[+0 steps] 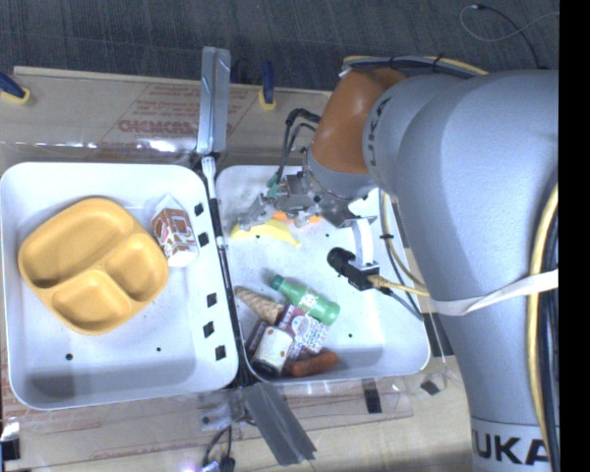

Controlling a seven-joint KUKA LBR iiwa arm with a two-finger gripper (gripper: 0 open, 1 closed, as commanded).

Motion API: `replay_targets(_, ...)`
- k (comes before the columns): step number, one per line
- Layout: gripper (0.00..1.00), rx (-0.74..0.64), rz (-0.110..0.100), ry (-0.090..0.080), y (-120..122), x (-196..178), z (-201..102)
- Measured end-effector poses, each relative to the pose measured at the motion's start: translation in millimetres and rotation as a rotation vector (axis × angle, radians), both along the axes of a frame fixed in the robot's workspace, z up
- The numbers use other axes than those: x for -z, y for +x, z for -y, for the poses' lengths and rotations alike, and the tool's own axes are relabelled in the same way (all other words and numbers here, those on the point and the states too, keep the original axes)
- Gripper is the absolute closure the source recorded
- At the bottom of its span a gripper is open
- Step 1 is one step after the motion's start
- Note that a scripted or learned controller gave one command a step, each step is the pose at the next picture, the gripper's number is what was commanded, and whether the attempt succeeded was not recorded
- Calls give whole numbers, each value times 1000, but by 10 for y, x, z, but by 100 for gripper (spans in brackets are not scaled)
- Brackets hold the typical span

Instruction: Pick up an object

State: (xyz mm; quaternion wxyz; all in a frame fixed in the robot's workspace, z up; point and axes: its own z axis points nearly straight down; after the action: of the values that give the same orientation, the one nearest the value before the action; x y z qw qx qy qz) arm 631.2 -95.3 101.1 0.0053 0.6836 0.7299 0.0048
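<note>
Since the claw hangs low over the far end of the right bin, the yellow banana-like piece lies just below and beside it, long axis running left to right; whether the claw is wide or narrow I cannot tell. Nearer the camera lie a smooth green bottle, a dark bottle and a ribbed cone. A glossy yellow divided tray sits in the left bin.

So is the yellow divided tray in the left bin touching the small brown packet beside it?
Touching, as far as the camera view shows: the brown packet sits against the right edge of the yellow tray, with no white floor between them.
</note>
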Motion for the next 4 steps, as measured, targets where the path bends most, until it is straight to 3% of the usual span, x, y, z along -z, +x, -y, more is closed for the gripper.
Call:
replay_targets(1, 100, -6, 1, 1, 10, -110, -19)
replay_targets(2, 0, -6, 1, 1, 10, -110, -18)
replay_targets(3, 0, -53, -19, 0, -331, 101, -22)
replay_targets(4, 100, -58, -20, 0, -331, 5, -22)
